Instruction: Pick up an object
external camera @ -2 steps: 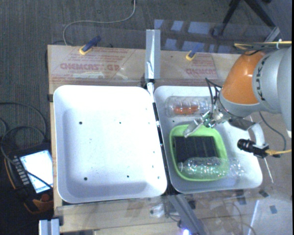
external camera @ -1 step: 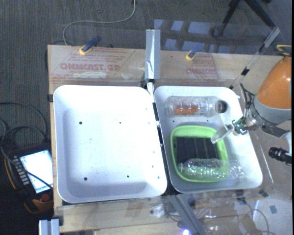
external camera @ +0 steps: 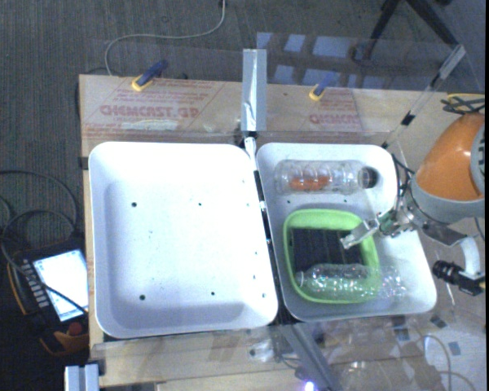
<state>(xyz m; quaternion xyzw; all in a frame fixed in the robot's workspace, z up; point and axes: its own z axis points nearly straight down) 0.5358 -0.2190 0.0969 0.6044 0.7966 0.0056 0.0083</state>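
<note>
The right bin point(external camera: 407, 255) holds three things. A clear plastic bottle point(external camera: 326, 176) with orange inside lies along its far wall. A green-rimmed tray with a black inside point(external camera: 326, 247) sits in the middle. A crumpled clear plastic bottle point(external camera: 346, 282) lies across the tray's near edge. My gripper point(external camera: 360, 235) hangs low over the tray's right side, reaching in from the right under the orange band of the arm point(external camera: 450, 168). Nothing shows held in it.
The left bin point(external camera: 179, 235) is a wide white tub with a few dark specks. A metal post point(external camera: 253, 88) stands behind the gap between the bins. Yellow-and-blue clamps point(external camera: 147, 76) sit on the back board. Cables and a tablet point(external camera: 53, 275) lie on the floor at left.
</note>
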